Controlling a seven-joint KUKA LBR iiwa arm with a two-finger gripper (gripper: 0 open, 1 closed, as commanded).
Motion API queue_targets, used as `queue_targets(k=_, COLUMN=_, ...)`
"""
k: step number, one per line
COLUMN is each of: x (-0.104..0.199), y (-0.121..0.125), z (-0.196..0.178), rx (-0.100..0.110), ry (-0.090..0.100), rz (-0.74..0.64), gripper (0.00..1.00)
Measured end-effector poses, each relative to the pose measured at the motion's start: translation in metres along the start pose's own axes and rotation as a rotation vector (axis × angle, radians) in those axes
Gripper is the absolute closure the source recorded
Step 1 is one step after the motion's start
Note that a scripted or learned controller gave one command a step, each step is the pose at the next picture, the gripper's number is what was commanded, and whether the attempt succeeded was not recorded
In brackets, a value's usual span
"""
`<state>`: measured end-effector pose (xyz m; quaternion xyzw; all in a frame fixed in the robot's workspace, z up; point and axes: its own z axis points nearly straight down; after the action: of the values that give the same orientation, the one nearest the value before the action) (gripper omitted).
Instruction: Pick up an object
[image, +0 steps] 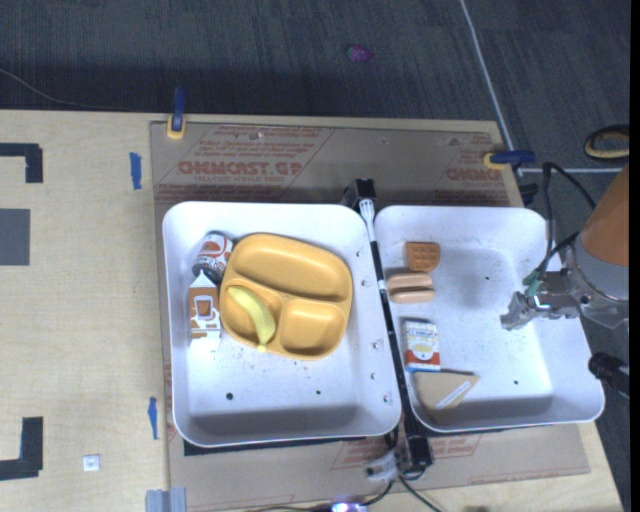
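My gripper (517, 312) hangs over the right part of the right bin (520, 395), reaching in from the right edge, with nothing seen in it. To its left in that bin lie an orange waffle-like piece (422, 255), a tan hot dog bun (410, 288), a small white and orange carton (421, 343) and a tan wedge (446, 388). The left bin (280, 415) holds a yellow divided tray (300, 275) with a banana (253, 313) in it, a can (210, 257) and an orange and white carton (203, 310).
The divider between the bins (382, 300) runs down the middle with a black clip (360, 190) at its top. Cables (560, 200) cross near the arm at the right. Bare white bin floor lies under and below the gripper.
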<state>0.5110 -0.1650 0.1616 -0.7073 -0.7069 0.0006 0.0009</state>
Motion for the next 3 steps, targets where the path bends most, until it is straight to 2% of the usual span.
queue_targets(k=1, x=0.077, y=0.043, z=-0.023, rx=-0.004, ry=-0.001, rz=-0.002, gripper=1.0)
queue_targets(k=2, x=0.0, y=0.022, z=0.023, rx=-0.001, ry=-0.001, rz=0.0, gripper=1.0)
queue_targets(k=3, x=0.001, y=0.022, z=0.023, rx=-0.001, ry=0.0, rz=-0.001, gripper=0.0)
